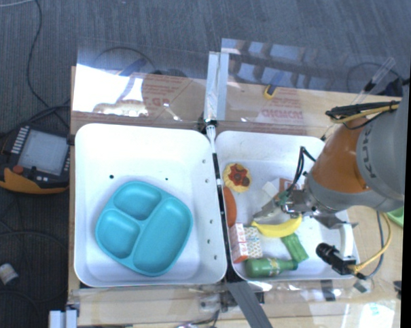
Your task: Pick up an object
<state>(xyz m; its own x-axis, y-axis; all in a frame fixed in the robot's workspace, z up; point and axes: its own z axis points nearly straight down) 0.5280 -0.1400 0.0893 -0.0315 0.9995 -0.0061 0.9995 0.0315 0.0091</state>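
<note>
The red lettering on the clear panel (284, 114) behind the bins is mirrored and too blurred to read, and the print on the small red-and-white packet (245, 242) is too small to make out. The grey arm with its orange band (342, 159) reaches in from the right and bends down over the right white bin (267, 156), its gripper (280, 205) low among the objects. The yellow curved banana (279, 228) lies just below it, the green plastic bottle (270, 267) further below, the packet lower left; I cannot tell how far it is open or whether it holds anything.
</note>
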